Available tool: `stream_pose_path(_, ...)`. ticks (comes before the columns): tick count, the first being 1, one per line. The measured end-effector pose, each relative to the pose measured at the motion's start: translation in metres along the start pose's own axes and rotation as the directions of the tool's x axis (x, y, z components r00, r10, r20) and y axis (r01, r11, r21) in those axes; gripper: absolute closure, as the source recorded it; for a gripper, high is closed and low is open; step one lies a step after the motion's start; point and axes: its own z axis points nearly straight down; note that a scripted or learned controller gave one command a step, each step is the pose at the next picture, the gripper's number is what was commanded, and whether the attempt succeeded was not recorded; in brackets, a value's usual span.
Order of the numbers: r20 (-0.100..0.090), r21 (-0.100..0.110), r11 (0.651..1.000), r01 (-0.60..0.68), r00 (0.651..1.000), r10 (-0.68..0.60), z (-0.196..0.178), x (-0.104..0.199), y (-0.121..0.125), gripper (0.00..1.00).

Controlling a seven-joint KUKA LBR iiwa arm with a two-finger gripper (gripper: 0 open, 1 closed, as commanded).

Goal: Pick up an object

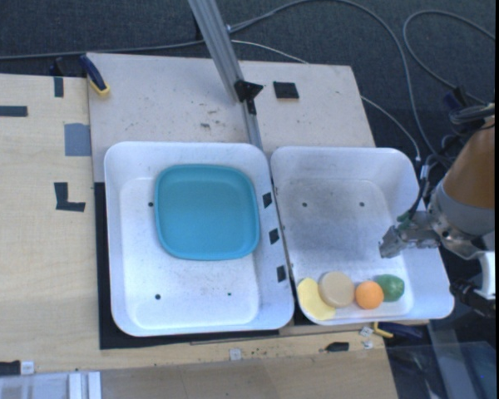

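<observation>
The arm (470,181) is running off the right side of the view, so most of it is lying out of sight. The jaws are showing as a small grey blur at the right bin's (316,160) edge, too indistinct to read. The tan round piece (336,288) is covering part of the yellow piece (312,302); the orange ball (368,295) is overlapping the green piece (392,287).

Grey arm (457,210), orange band, metal hand (397,241)

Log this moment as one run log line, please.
arm: at right bin's right side | claw: low above bin floor, nothing seen held | small items: front edge | blue plate: left bin
</observation>
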Motion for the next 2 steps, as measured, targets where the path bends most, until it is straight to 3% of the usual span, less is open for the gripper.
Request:
stream_pose_path(1,0.000,-0.001,1.000,0.000,1.000,0.000,-0.052,0.000,0.001,1.00)
stream_pose_path(2,-0.002,0.002,1.000,0.004,1.000,-0.004,-0.063,0.058,0.008,1.00)
